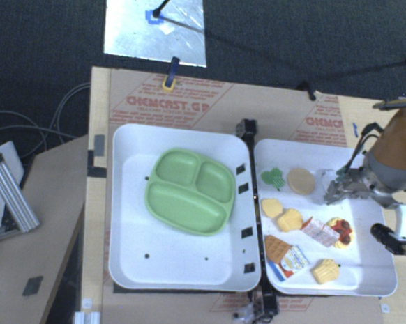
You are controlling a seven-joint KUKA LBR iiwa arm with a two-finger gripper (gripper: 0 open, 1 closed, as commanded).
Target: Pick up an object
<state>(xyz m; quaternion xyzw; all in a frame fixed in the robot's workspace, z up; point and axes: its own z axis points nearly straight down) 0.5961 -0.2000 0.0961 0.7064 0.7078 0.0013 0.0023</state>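
While arm [400,149] reaches in, jaws [335,190] low over right bin [376,276]

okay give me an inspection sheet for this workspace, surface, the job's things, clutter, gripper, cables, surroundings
Surface: bench under printed brown board, two white bins side by side.
Job's things: right bin holds toy food: green piece, tan disc, yellow pieces, waffle, red-white packet, red-yellow piece, yellow block.
Clutter: green divided plate in left bin.
Gripper: gripper low over right bin's far side, beside the tan disc; finger state unclear.
Cables: loops left of bench; thin black lines on the dark floor behind.
Surroundings: shiny sheet on the floor; metal rail at left.
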